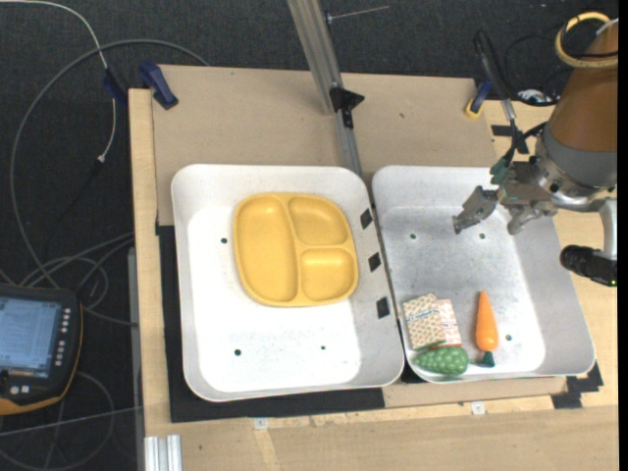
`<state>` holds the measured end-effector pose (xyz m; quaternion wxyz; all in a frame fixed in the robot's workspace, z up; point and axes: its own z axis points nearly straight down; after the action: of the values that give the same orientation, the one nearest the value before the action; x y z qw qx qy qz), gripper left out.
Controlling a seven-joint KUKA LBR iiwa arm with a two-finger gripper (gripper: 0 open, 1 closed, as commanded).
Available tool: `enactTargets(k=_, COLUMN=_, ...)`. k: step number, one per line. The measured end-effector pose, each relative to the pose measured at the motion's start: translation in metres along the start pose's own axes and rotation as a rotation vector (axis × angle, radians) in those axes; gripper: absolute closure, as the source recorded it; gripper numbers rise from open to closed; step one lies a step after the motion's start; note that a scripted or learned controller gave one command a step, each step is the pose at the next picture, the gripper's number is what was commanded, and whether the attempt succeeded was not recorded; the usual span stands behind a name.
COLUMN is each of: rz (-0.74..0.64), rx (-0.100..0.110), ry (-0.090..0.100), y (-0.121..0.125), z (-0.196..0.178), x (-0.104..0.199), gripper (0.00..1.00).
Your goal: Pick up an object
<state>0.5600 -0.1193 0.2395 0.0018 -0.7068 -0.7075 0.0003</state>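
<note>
My gripper (496, 214) hangs over the upper middle of the right bin (442, 263), its two fingers spread apart with nothing between them. At the bin's near edge lie three objects: a small patterned box (431, 321), a green bumpy toy (441, 361) just below it, and an orange carrot (486, 322) to their right. The gripper is well above and apart from all three. A yellow divided plate (293, 247) rests in the left bin (211, 292).
A metal pole (319, 47) rises from the bench behind the bins. Blue clamps (157, 84) sit at the bench's back corners. Cables run across the dark floor at left, near a tablet pendant (34, 346).
</note>
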Motion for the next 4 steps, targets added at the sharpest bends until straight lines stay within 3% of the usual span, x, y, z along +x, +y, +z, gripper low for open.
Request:
enactTargets(k=1, rz=0.0, rx=0.0, ry=0.0, y=0.0, z=0.0, x=0.0, gripper=0.0)
enactTargets(k=4, rz=0.001, rx=0.005, ry=0.001, y=-0.011, z=0.144, x=-0.008, gripper=0.0)
